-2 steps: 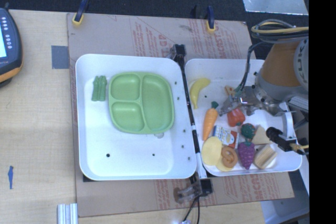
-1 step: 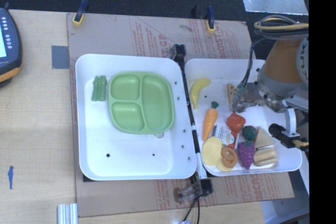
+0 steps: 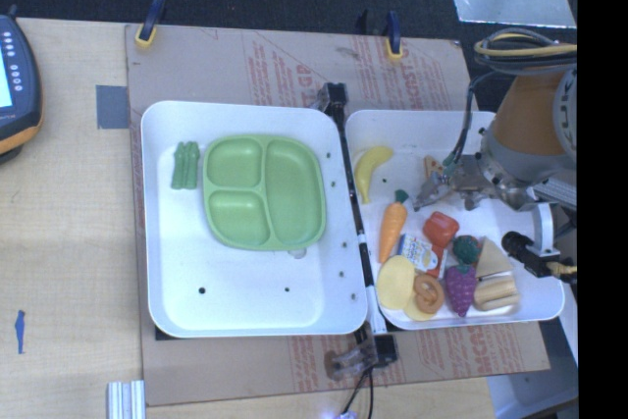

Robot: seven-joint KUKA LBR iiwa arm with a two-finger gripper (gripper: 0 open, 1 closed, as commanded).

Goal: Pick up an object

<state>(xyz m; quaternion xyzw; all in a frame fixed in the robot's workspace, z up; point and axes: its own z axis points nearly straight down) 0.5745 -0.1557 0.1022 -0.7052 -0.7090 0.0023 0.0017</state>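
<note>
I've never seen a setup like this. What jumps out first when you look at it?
Probably the green divided plate, lying alone with a green bean pod in the left white bin. Next, the heap of bright toy food in the right white bin: a banana, a carrot and purple grapes. The grey and orange robot arm leans over that bin from the right.

Grey arm (image 3: 535, 162) with an orange band (image 3: 530, 108), yellow-black cables (image 3: 520, 44) and dark metal gripper (image 3: 446, 180).

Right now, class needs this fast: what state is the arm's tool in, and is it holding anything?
Tool: over the right bin, near the toy food; whether it grips anything cannot be told.
</note>
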